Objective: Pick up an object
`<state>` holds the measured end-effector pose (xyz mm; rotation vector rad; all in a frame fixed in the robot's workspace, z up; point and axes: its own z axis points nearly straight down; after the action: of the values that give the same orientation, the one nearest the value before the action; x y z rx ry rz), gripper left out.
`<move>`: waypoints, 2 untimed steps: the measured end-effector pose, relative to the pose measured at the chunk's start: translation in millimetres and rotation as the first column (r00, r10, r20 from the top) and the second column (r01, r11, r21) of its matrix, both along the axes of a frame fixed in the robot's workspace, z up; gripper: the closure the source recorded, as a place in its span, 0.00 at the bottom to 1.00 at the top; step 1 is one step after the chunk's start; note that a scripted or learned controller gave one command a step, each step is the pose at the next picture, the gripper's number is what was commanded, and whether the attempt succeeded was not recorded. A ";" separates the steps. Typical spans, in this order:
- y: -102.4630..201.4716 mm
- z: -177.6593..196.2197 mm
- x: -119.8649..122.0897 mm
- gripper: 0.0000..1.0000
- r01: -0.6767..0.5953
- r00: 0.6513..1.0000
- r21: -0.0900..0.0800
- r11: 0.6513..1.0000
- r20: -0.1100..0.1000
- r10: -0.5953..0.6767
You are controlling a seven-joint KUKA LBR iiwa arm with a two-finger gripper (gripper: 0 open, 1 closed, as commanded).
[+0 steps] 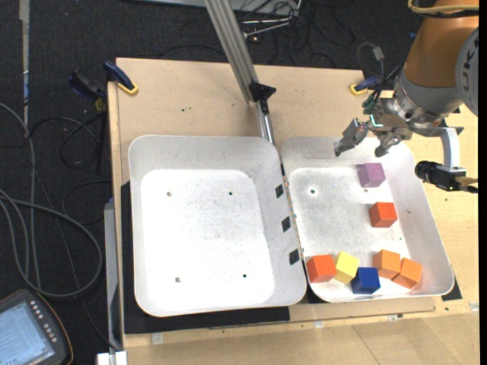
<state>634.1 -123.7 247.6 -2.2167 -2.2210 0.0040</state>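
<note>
My gripper (365,144) hangs above the far edge of the right bin (335,196), fingers spread open with nothing between them. A purple cube (371,174) lies just below and slightly right of the fingertips, apart from them. Further down the bin sits an orange-red cube (383,214). Along the near edge lie an orange cube (321,268), a yellow cube (346,267), a blue cube (366,280) and two more orange cubes (388,263) (409,273).
The left bin (202,223) sits beside the right one. A slanted metal pole (236,44) runs down to the gap between the bins. Blue-and-yellow clamps (120,77) hold the board's far corners. Cables trail on the floor at left.
</note>
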 end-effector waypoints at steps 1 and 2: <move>0.0 2.2 0.4 0.00 0.000 1.000 0.000 1.000 0.003 0.000; 1.3 -40.9 -1.4 0.00 0.001 1.000 -0.001 1.000 0.000 -0.001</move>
<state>632.6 -122.4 206.6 -2.2187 -2.2199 0.0053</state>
